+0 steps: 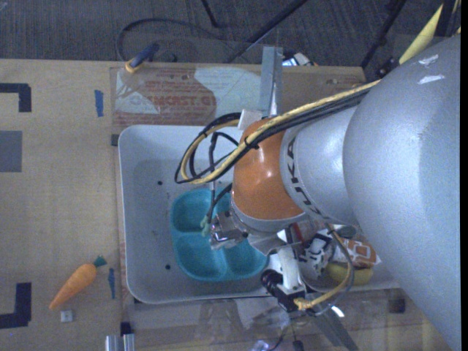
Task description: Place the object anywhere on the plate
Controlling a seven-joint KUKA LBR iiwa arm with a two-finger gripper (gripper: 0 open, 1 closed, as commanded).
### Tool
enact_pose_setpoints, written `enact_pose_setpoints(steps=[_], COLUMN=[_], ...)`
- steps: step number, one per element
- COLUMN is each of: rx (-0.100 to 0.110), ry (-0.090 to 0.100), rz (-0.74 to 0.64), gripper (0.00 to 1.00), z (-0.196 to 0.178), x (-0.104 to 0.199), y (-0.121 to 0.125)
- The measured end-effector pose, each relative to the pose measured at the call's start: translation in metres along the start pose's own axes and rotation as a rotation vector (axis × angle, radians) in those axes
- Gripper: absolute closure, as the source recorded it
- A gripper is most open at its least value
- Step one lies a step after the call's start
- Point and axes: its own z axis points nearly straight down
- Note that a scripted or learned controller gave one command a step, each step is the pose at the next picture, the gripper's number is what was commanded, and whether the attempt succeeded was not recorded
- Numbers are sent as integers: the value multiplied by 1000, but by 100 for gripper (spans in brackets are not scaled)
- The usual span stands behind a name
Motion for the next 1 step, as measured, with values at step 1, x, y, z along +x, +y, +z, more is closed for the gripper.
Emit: enact_pose_setpoints(steps=[1], rx=[0], ry=[0], rz=[86], gripper=[100], z=[23], x=[-45], y=[-8])
